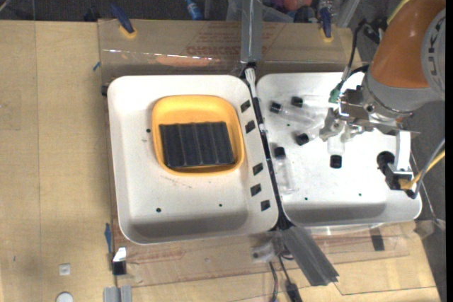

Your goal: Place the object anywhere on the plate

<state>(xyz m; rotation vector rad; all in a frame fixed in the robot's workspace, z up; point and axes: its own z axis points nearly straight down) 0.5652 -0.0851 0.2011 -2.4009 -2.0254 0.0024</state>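
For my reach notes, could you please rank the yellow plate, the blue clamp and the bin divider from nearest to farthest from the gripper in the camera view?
From the gripper, over the right bin:
1. Bin divider, between the bins.
2. Yellow plate, in the left bin.
3. Blue clamp, far left on the back board.

arm (410, 46): reaching in from right (orange band up high) | jaws (338, 129): pointing down

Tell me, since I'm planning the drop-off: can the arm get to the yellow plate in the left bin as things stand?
Probably yes. The yellow plate lies open from above in the left bin, with a dark ridged block covering much of it. The arm is over the right bin; between them is just the low divider.
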